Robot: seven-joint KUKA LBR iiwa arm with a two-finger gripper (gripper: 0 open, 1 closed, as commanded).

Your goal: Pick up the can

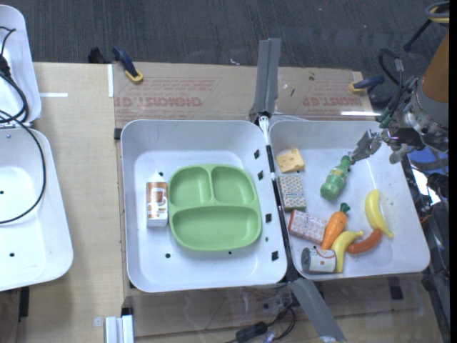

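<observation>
Over the right white bin (410,259), toward two o'clock, the grey arm's two-finger gripper (365,148) slants down from the right with its thin fingers a little apart and nothing between them, tips just beside the green plastic bottle (333,181). At that bin's six o'clock the small white can with a red label (318,260) lies on its side, touching a yellow banana (345,244), with an orange carrot (334,226), a second banana (376,211), a cheese wedge (289,160) and two flat packets (292,191) around. Across the divider, the left white bin (136,191) holds a green three-compartment plate (214,207) at centre and an orange-and-white carton (156,204) at nine o'clock.
</observation>
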